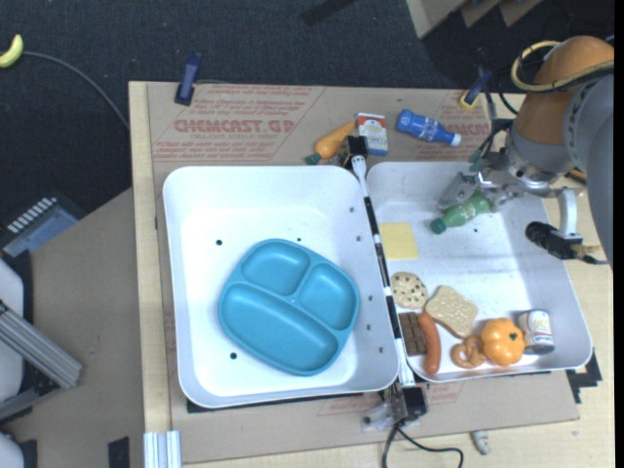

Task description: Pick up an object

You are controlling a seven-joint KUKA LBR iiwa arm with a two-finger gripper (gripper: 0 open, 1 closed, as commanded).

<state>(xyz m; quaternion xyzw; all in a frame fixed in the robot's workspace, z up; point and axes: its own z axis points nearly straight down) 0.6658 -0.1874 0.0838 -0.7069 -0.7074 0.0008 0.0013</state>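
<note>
1. I judge the pick to be at the closing-in stage, not finished. My gripper (475, 191) is down low in the right bin (546, 305), at its far end, right on top of the green bottle (463, 213).

2. I cannot tell whether I am clamped on anything or standing apart: from this slanted view my wrist and the grey metal at my tip cover the contact point. The bottle's upper end runs under my tip, and its dark cap end sticks out toward the divider between the bins. I will not claim a hold.

3. The bottle appears to lie on the bin floor, tilted on a diagonal, so nothing is lifted yet. What is left, as I judge it: secure the hold, raise it, and see that it comes up with me.

4. The bottle looks small, slim and glossy green, with a darker cap. Lying on its round side, it could roll or slip out when squeezed.

5. From where I am, a yellow square (398, 241) lies just past the bottle's cap end, flat on the floor. The cookie (409, 289), the toast slice (450, 310), the orange pumpkin (502, 342) and the small can (537, 330) sit well apart from me at the bin's near end.

6. The blue divided plate (287, 305) lies in the left bin (195, 261), well apart from me across the divider.
</note>
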